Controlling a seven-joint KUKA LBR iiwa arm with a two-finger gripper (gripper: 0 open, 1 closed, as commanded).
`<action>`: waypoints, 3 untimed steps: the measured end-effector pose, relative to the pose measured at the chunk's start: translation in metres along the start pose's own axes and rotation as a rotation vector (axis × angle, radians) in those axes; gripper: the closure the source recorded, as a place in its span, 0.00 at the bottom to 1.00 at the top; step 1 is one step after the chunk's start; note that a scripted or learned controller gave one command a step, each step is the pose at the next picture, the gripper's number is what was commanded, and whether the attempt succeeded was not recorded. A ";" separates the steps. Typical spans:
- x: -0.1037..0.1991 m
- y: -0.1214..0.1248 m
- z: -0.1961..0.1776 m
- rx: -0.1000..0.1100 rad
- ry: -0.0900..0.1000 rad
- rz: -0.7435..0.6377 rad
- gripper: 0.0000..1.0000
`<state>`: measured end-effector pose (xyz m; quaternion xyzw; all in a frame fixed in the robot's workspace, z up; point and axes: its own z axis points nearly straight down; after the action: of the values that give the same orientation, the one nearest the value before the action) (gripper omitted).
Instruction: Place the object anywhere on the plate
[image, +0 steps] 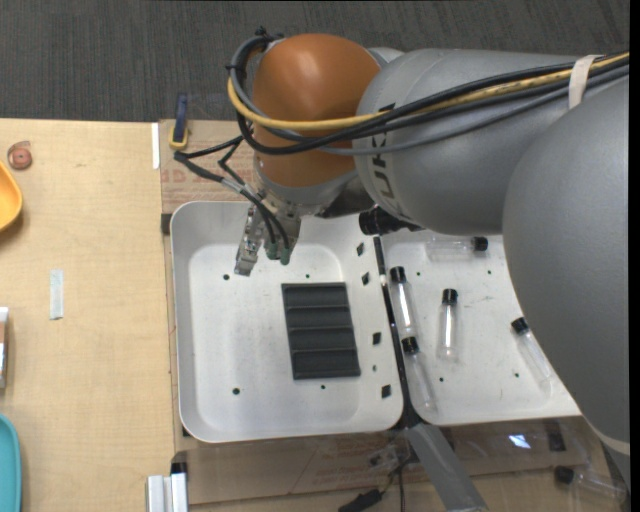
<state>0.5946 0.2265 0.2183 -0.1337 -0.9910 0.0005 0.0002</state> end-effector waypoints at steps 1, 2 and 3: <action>0.025 -0.007 0.045 -0.001 0.000 -0.135 1.00; 0.033 -0.007 -0.014 -0.001 -0.002 -0.258 1.00; 0.033 -0.007 0.041 -0.001 -0.001 -0.284 1.00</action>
<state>0.5612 0.2279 0.1777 0.0079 -1.0000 -0.0001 -0.0001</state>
